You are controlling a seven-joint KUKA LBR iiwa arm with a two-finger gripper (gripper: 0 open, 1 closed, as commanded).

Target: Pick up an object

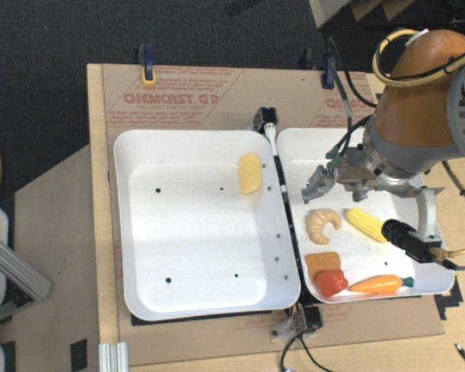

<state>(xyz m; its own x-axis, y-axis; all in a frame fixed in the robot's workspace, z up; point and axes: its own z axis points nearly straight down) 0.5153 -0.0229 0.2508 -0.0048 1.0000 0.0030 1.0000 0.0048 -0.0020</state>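
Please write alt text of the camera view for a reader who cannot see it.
The end effector of a grey and orange arm hangs over the right bin, above a croissant, corn cob, tomato and carrot. The left bin holds one yellow potato-like piece near its right wall.

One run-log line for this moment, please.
gripper over right bin | above croissant | nothing visibly held | left bin: yellow piece

Croissant [324, 225], corn [366, 224], tomato [332, 283] and carrot [377, 285] lie in the right bin [294, 149].
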